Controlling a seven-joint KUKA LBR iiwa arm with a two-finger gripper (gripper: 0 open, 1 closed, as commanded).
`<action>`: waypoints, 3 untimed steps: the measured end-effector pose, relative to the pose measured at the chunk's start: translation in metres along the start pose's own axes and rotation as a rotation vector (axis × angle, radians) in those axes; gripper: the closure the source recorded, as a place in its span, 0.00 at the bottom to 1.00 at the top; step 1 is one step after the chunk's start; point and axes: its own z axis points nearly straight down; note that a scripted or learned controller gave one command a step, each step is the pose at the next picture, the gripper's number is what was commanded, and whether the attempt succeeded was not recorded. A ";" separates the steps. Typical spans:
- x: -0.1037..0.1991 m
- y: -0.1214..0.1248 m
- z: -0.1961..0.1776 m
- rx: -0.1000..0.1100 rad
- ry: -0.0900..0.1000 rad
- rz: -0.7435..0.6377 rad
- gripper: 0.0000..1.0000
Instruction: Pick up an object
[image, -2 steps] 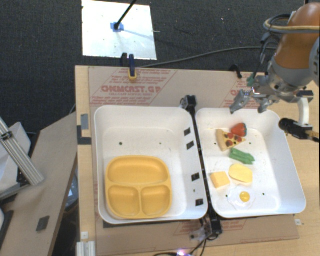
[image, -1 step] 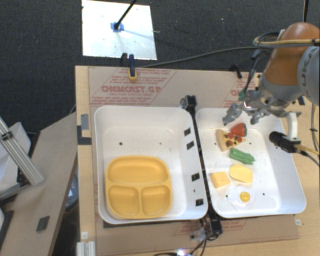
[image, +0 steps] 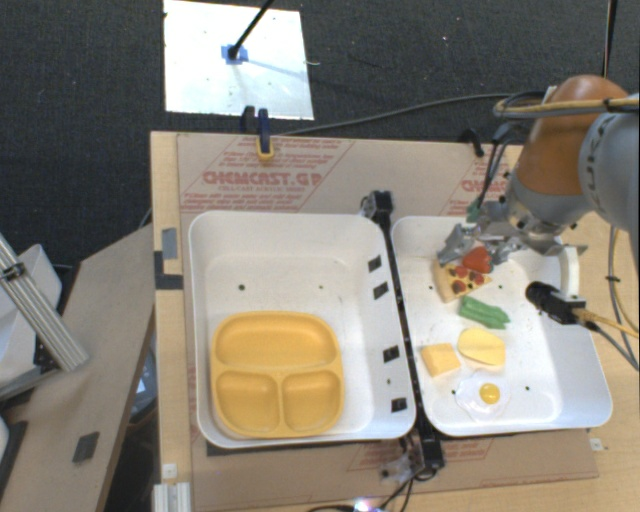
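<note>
We see the arm (image: 565, 150) reaching in from the right, w/ the gripper (image: 468, 248) low over the back-left part of the right bin (image: 565, 405). It sits right at the far end of a toy pizza slice (image: 456, 284), close enough that we can't tell if it's touching. We also can't tell whether the gripper is open, closed or gripping anything; the angle & blur hide that.

The pizza slice lies flat on the bin floor, near the divider btwn the two bins, w/ red toppings on its pale-yellow surface. A bigger red lump (image: 477, 260) sits at its far end, just under the gripper.

Other stuff in the right bin, all flat on the floor:
- green pod (image: 485, 313), just in front of the pizza slice, apart from it
- rounded yellow slice (image: 482, 347), in front of the pod
- cheese square (image: 440, 359), just left of the yellow slice, approx. touching it
- fried egg (image: 487, 394), nearest the front wall, yolk up

The left bin (image: 290, 228) holds a yellow divided tray (image: 278, 374) w/ three compartments, sitting in the front half, well apart from the gripper.

Both bins rest on a brown board (image: 300, 170) w/ red lettering; a blue clamp (image: 262, 128) grips its back edge. Beyond that, a white sheet (image: 235, 60) lies on the dark floor.
</note>
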 end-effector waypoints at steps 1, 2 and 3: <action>-0.002 -0.002 0.042 0.000 0.000 0.000 0.00; -0.002 0.000 0.029 -0.006 -0.001 0.000 1.00; 0.000 0.003 -0.036 -0.010 -0.001 -0.004 1.00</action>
